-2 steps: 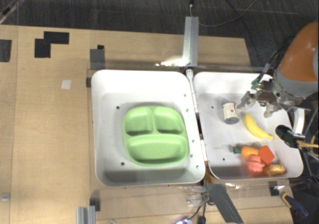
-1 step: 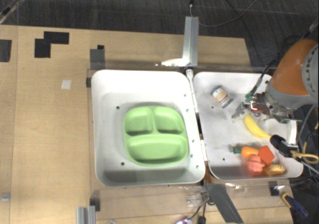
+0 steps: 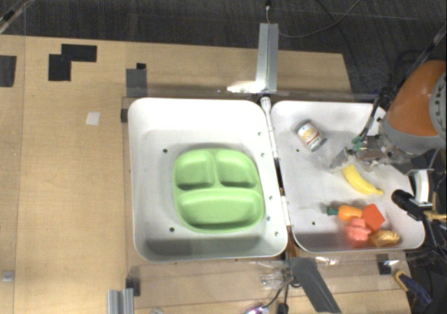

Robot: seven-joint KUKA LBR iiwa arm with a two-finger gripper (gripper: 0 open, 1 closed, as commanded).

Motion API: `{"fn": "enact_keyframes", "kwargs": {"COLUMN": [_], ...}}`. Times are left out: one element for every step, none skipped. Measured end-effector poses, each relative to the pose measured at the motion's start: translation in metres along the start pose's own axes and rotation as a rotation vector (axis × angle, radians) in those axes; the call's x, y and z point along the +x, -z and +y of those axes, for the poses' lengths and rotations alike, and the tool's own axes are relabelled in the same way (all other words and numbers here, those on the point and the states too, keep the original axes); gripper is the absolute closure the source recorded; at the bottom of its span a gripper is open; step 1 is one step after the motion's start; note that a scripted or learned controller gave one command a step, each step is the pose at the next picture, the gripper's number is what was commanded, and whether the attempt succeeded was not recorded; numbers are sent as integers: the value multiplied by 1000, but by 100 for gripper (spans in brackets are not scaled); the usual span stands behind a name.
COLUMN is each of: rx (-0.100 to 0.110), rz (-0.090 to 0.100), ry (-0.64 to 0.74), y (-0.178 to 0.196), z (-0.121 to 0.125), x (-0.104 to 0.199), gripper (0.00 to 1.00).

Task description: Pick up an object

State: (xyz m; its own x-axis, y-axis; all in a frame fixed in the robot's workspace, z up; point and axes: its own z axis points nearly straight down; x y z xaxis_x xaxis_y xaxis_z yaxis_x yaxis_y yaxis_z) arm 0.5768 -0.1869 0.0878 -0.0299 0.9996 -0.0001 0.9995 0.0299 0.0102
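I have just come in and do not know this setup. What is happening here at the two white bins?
A grey and orange arm reaches in from the right, over the right bin. Its claw is low, just above a banana. Nothing shows between its fingers, so nothing is picked up yet. In the same bin lie a small can, a carrot, an orange block, a pink item and a golden-brown item. The left bin holds a green divided tray.
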Motion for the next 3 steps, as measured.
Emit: {"fn": "enact_keyframes", "kwargs": {"rx": [0, -6, -7], "rz": [0, 0, -4], "ry": [0, 2, 6], "y": [0, 9, 1], "z": [0, 3, -18], "x": [0, 1, 5], "gripper": [0, 100, 100]}}
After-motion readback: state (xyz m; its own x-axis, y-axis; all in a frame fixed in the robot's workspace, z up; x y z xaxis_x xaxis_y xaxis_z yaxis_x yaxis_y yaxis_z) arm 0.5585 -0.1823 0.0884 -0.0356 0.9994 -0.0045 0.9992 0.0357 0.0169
